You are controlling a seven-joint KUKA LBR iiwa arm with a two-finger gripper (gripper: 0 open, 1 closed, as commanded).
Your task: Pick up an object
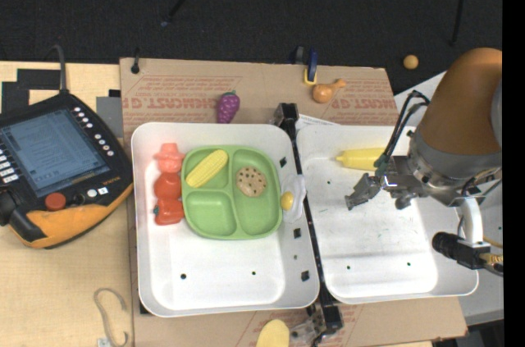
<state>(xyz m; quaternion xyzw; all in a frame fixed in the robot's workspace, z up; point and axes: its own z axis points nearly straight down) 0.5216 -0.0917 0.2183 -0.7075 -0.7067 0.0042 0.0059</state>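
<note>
A yellow toy [273,332] lies on the bench's near edge. In the right bin [394,271] the gripper [379,196] hangs with fingers spread, holding nothing; one banana [361,159] lies just beyond. The left bin [213,271] holds one green tray [215,216] with one corn [205,167] and one cookie [251,181].

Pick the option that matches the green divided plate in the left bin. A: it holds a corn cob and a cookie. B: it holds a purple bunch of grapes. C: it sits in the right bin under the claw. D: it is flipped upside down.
A: the green divided plate sits upright in the left bin, with a yellow corn cob and a speckled cookie in its upper compartments.
</note>
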